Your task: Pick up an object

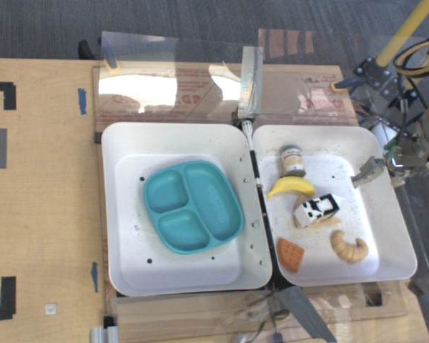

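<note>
1 fixed camera looks down at a slant from above the bench [36,191], taking in both white bins: left bin [121,213], right bin [386,249], from moderate height.

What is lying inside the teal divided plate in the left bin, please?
Nothing visible: all three compartments of the teal plate look bare. Whatever lies beneath it in the left bin is covered.

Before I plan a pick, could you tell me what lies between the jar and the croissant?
In the camera view, between the jar and the croissant lie the banana and the black-and-white cow toy.
</note>
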{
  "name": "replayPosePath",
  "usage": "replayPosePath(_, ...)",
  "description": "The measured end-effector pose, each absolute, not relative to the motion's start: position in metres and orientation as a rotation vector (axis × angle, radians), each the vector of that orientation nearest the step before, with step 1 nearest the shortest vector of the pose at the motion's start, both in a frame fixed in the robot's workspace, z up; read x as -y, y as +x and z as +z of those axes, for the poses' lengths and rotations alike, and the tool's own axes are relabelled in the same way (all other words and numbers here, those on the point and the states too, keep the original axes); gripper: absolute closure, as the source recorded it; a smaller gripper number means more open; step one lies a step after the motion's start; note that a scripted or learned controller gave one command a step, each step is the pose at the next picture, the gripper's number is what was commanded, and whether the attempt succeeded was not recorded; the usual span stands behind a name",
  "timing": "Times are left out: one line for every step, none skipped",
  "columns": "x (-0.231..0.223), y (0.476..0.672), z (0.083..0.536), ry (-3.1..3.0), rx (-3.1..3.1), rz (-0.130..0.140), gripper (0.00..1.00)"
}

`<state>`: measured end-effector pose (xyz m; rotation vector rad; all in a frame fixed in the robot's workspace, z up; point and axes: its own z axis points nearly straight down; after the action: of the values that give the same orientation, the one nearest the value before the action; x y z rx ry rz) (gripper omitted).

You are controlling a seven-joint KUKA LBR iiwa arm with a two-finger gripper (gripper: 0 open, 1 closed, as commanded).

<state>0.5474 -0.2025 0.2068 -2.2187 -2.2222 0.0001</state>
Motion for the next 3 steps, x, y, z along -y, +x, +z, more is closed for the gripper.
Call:
replayPosePath(0.156,0.615,0.149,-2.211,2.226,0.001,0.0)
replayPosePath(0.104,0.637,0.088,-2.221,2.229,-0.004,0.0)
replayPosePath(0.127,0.553,0.087,-2.226,2.221,-0.001,0.0)
